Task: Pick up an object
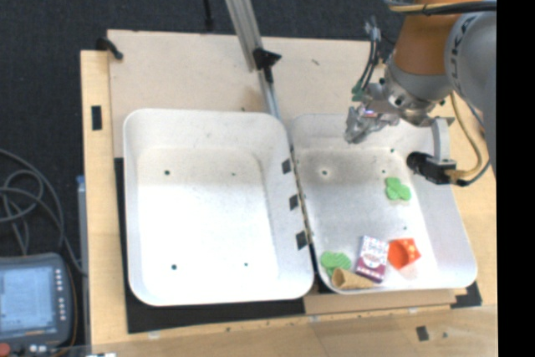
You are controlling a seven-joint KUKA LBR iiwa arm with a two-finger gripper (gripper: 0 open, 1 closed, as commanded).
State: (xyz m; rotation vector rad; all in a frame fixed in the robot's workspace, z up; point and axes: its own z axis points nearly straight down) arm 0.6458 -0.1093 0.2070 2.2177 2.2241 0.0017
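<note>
I see the pale wooden surface (192, 71) first, carrying two shallow white plastic bins set edge to edge, which I take to be a source and a drop side. The left white bin (150, 146) sits beside the right white bin (334, 138), and every loose object lies in the right one.

The grey arm with its orange band (435, 21) reaches in from the right and hangs its claw (361, 128) over the far edge of the right bin, well apart from the objects. I cannot tell whether the claw is spread or pressed together; it is too small and blurred, and I see nothing between its tips. My judgement is that the pick has not yet begun.

The candidates, counted: five. Four crowd the near edge, probably slid or dropped there: one purple and white printed packet (373, 257), one small red block (404, 252) just beside it, one flat green piece (334, 260), and one tan cone-like piece (351, 278) touching the packet's lower side. One more green lumpy piece (398, 191) lies alone toward the right wall, nearest the claw, so I would judge it the easiest target.
</note>
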